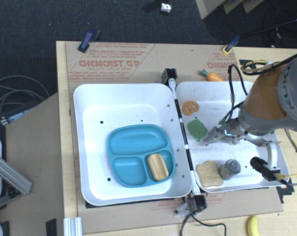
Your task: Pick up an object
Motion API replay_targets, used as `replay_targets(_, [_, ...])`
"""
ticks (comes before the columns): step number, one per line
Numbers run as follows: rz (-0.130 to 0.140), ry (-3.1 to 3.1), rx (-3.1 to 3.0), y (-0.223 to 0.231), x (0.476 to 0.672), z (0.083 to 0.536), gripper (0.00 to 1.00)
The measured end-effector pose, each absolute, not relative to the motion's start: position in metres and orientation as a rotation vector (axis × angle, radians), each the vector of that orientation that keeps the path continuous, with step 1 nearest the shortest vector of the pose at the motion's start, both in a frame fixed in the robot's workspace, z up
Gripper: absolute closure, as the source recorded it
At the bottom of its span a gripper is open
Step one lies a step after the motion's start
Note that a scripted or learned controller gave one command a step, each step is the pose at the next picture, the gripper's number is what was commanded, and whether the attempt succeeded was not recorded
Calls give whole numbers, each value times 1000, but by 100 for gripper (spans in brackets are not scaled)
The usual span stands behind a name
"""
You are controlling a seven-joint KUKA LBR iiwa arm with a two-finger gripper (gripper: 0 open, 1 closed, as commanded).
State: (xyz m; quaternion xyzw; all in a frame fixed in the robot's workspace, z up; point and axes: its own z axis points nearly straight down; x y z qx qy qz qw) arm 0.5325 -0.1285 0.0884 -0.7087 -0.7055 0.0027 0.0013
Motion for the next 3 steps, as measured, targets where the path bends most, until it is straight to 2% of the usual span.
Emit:
replay_targets(1, [-1, -2224, -2225, -194, 590, 203, 0])
replay_targets(2, [1, -2220, -2217, -125, 637, 100, 0])
replay_targets(3, [-1, -2221, -2221, -92, 581, 85, 0])
